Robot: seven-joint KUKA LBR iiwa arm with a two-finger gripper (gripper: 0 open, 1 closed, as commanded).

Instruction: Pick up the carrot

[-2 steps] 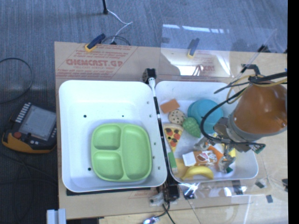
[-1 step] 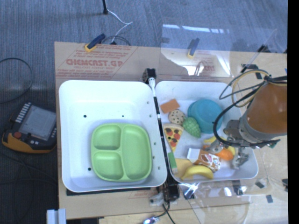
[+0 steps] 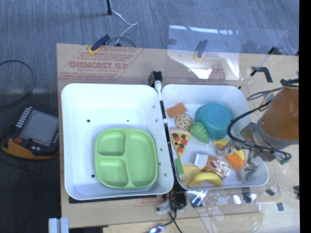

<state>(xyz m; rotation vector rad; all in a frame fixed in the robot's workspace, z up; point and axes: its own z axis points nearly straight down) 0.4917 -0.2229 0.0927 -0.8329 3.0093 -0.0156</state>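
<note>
Though glossy orange, carrot (image 3: 236, 158) stubby.

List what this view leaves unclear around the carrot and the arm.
- Carrot: its right part is hidden by the gripper and wrist cables.
- Jaws: too small and cluttered to tell open or shut.
- Arm: cut off at the right edge.
- Right bin: floor under the arm hidden.
</note>
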